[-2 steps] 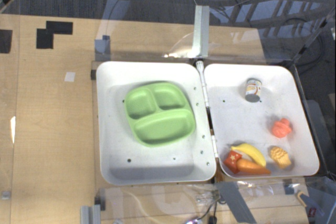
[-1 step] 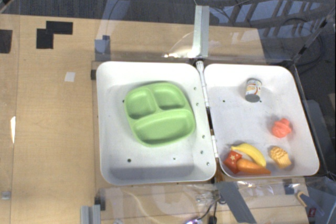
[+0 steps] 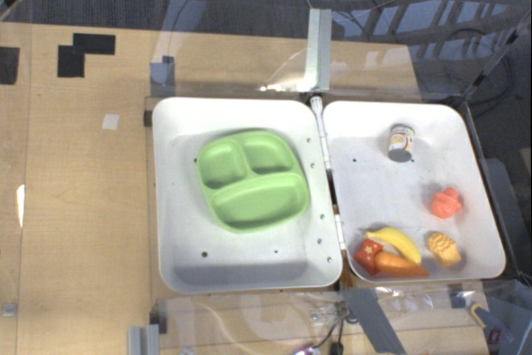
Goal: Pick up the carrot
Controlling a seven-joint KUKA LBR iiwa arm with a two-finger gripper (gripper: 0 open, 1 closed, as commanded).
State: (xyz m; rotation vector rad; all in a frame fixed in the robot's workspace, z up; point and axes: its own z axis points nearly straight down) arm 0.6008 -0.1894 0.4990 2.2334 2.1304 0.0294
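The carrot [image 3: 400, 265] is orange and lies on its side in the front left corner of the right bin [image 3: 366, 154]. It lies just in front of a yellow banana [image 3: 396, 243] and touches a red strawberry-like toy [image 3: 368, 250] on its left.
The right bin also holds a small can [image 3: 401, 142] at the back, a red-orange toy fruit [image 3: 446, 203] at the right and a yellow bumpy toy [image 3: 443, 248] near the front. A green divided plate [image 3: 252, 179] sits in the left bin [image 3: 179, 245].
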